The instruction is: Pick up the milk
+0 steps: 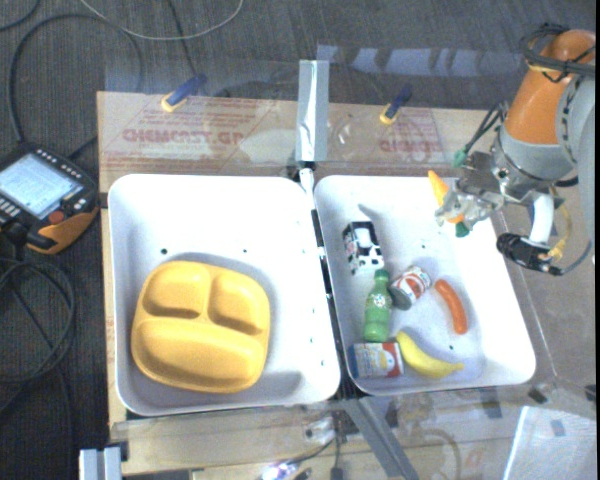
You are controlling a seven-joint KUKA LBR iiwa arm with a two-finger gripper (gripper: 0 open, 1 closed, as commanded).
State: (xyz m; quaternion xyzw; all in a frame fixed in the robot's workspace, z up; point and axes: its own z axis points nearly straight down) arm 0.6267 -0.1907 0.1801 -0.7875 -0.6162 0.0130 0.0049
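Note:
The milk (363, 246) is a small carton with black and white cow patches. It lies in the upper left part of the right bin (500, 363), near the divider. My gripper (466, 208) hangs over the bin's upper right corner, roughly a hand's width to the right of the milk and slightly further back, apart from it. A small yellow-orange and green piece (438, 184) shows right at the gripper; I cannot tell what it is or whether it is held.
Below the milk lie a green bottle (378, 306), a red can (412, 286), an orange sausage (455, 308), a banana (428, 356) and a small box (377, 359). The left bin (130, 198) holds a yellow sectioned tray (202, 324).

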